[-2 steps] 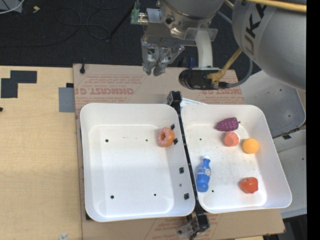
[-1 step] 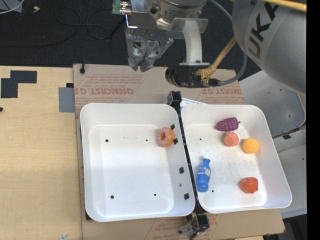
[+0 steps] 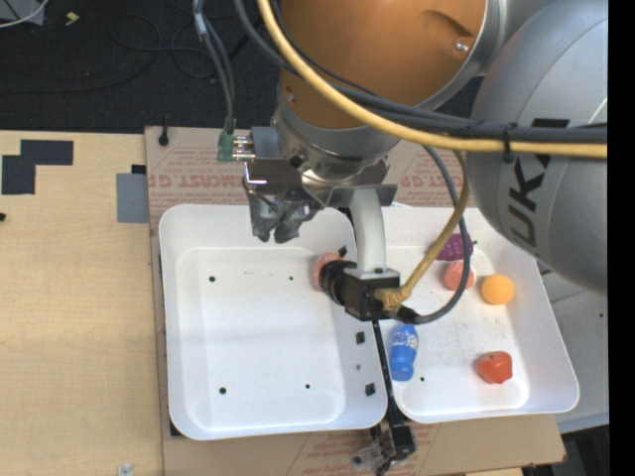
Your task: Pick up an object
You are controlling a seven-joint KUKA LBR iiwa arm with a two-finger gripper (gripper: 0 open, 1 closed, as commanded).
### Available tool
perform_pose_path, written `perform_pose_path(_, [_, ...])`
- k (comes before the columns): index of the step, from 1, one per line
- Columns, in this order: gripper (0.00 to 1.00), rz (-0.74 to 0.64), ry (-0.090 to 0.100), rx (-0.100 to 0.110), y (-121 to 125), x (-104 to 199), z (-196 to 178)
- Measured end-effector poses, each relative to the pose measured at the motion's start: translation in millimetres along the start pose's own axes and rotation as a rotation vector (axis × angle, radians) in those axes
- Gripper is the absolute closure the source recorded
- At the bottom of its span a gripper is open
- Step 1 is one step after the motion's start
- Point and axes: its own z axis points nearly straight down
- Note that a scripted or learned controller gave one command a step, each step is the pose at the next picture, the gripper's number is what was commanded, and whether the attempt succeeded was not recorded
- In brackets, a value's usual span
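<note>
Your arm (image 3: 427, 58) fills the upper right of the frame, wrist hanging over the top edge of the left bin (image 3: 198, 385). Gripper (image 3: 278, 221) sits above that bin's upper rim; you can't tell from this angle whether it's spread or pressed together, and nothing shows between its tips.

Right bin (image 3: 556, 385), lower right, holds your candidates. Blue bottle (image 3: 402, 353) lies near the divider: probably light, smooth plastic, so it may roll; pinch across its middle. Orange ball (image 3: 497, 289) at mid right looks light and slippery, so it may squirt out. Red piece (image 3: 494, 367) below it looks small and rigid; I'd go for that one, gripped across its width. A pink thing (image 3: 323, 270) sits at the divider, partly hidden.
</note>
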Motion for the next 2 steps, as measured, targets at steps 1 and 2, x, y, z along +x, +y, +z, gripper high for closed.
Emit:
perform_pose_path(1, [1.00,0.000,0.007,-0.017,2.4,0.0,-77.8])
perform_pose_path(2, [1.00,0.002,0.001,-0.005,-23.3,-18.7,-33.1])
